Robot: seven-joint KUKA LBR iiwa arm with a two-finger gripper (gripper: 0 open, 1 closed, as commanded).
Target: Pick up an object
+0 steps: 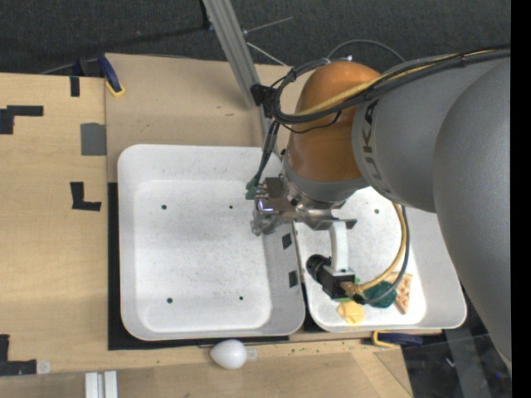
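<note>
Camera view: tool at rim between speckled white left bin, right bin; state I cannot tell. Yellow lump, green piece, tan wedge lie in right bin.

A grey arm with an orange band reaches in from the right over two shallow white bins on a pale wooden bench. Its hand hangs above the seam where the left bin meets the right bin. Toward the right bin's lower edge lie a yellow piece, a green piece beside it and a tan wedge. A white egg-shaped object rests on the bench below the left bin. Black tape marks dot the bench at left.
</note>
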